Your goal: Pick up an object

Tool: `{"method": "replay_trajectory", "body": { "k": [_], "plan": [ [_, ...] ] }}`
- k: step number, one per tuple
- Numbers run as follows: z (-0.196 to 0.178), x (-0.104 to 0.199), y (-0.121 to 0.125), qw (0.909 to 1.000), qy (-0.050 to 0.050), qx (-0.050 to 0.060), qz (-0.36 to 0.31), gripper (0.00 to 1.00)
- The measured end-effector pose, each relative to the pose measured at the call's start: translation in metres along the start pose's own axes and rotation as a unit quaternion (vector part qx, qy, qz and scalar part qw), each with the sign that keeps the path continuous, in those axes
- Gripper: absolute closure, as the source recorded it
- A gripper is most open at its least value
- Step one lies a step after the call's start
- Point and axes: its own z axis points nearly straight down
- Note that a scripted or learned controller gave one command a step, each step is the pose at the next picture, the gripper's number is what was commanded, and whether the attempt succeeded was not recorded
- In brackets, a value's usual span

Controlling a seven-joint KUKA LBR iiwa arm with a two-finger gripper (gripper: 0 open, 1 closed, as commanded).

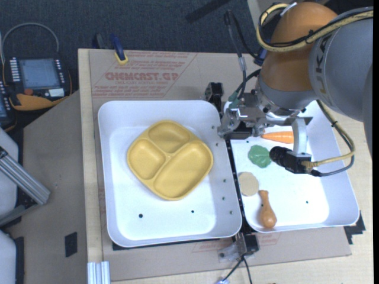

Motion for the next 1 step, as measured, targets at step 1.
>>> {"method": "replay_trajectory", "body": {
  "k": [1],
  "plan": [
    [-0.0037, 0.0438, 0.0199, 1.0, 0.0, 0.0, 0.0, 1.0]
  ]
}}
